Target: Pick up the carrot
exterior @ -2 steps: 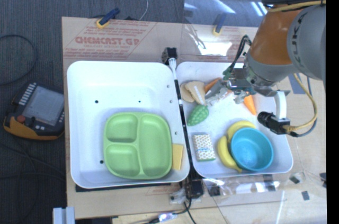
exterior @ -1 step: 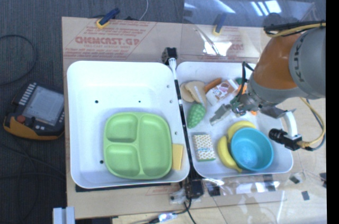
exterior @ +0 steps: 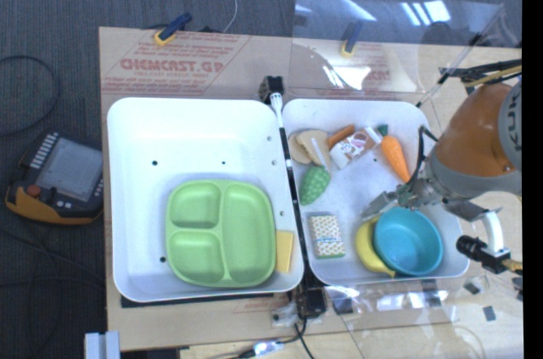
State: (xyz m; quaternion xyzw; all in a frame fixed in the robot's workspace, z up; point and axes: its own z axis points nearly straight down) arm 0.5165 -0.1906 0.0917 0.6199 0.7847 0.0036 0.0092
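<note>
The carrot lies in the right bin near its far right corner, orange with a green top pointing away, its tip pointing toward the near side. My gripper hangs just below the carrot's tip, over the far rim of a blue bowl. The arm's orange band sits to the right of the carrot. Nothing shows in the gripper.
Also in the right bin are a small orange piece, a white packet, a tan shell-like item, a green fruit, a cracker box and a banana. The left bin holds a green divided plate and a yellow block.
</note>
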